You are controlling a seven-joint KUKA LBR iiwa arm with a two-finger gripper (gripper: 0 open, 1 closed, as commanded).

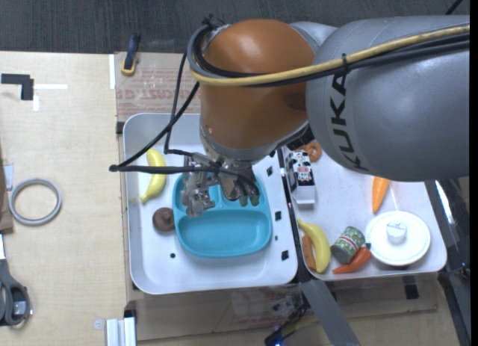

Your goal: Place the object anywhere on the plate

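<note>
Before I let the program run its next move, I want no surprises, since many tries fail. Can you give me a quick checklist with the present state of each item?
1. Gripper over the blue plate: ok.
2. An object seen between the fingers: cannot tell.
3. Bare room on the plate's front half: ok.
4. Left bin's banana off the plate: ok.
5. Brown round object off the plate, touching or apart: cannot tell.

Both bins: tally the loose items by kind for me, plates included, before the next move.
Bananas: 2
Carrots: 2
Plates: 2, blue and white
Brown ball: 1
Can: 1
White box: 1
Total: 9
</note>
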